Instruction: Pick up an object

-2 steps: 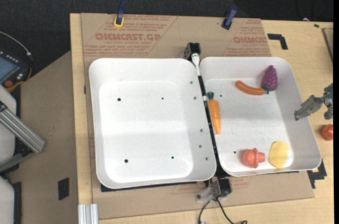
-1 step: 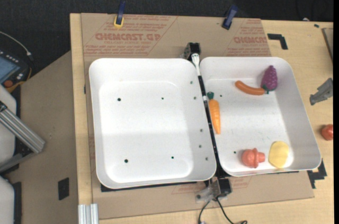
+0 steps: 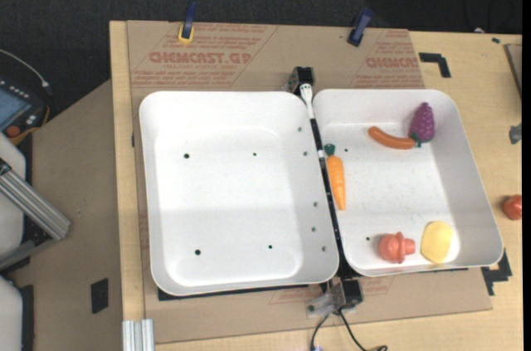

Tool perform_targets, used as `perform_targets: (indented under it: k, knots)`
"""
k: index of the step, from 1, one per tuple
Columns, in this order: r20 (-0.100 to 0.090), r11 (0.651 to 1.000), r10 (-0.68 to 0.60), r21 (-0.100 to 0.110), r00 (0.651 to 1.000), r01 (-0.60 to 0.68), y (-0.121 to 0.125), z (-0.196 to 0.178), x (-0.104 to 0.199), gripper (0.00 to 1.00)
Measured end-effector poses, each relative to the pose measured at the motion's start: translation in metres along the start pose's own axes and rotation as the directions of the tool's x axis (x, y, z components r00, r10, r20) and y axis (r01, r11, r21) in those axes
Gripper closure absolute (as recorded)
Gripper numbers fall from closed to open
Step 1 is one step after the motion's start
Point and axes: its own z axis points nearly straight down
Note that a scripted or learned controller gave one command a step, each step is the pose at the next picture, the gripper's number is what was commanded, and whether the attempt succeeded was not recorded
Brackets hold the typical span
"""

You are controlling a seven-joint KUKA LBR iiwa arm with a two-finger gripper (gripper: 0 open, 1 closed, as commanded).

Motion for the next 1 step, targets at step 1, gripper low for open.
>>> perform_targets:
  k: [1]
  knots:
    - [0.000,1.000,-0.003,-0.004,1.000,0.003,-0.0002,-0.0933,0.0397,0.00]
